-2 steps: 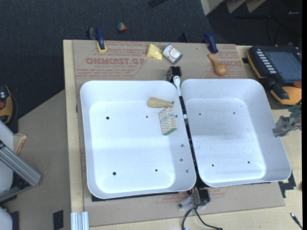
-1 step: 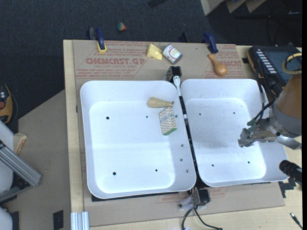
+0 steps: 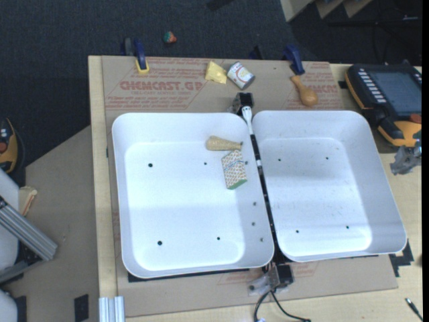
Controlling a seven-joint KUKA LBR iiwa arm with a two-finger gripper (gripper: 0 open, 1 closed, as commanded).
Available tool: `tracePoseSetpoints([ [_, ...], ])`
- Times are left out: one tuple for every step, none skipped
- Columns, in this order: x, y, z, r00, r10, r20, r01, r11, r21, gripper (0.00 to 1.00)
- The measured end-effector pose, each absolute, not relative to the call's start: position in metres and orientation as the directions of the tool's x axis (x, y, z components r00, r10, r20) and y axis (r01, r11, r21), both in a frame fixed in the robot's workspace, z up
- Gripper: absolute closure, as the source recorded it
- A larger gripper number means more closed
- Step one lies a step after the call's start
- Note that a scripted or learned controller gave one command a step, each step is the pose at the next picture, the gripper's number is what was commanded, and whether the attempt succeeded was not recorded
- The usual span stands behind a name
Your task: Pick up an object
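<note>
Left bin point(image 3: 134, 200): shallow, white. It held two items in its upper right part, near the wall shared with the right bin point(image 3: 348, 200).

Item 1: carton point(image 3: 234, 169), small, patterned green and white, lying flat. Its long axis ran roughly up and down the view, slightly tilted.

Item 2: tan piece point(image 3: 222, 143), elongated, just above the carton and close to touching it. Its long axis ran left to right.

Claw: state could not be told; nothing was seen held. As the arm enters from the right, both items lay across the right bin and just past the divider, on the near side of the left bin for that approach.

Judgement: the tan piece's crosswise axis and the carton's upright one would call for different finger alignments. The wall beside them left little room on the right.

Surface: board point(image 3: 107, 113), printed, bearing both bins. Its far edge carried a yellow block point(image 3: 215, 73), a small box point(image 3: 240, 75), a wooden tool point(image 3: 304, 91) and clamps point(image 3: 140, 56).

Room: dark carpet point(image 3: 67, 19); pendant point(image 3: 389, 92) at right.
</note>
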State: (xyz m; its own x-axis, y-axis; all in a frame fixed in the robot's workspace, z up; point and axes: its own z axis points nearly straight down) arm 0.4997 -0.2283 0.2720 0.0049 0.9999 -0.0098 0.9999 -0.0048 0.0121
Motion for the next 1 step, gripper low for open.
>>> tracePoseSetpoints([
  [0.5029,-0.2248,0.4264,-0.002,1.0,-0.009,1.0,0.002,0.021,1.0],
])
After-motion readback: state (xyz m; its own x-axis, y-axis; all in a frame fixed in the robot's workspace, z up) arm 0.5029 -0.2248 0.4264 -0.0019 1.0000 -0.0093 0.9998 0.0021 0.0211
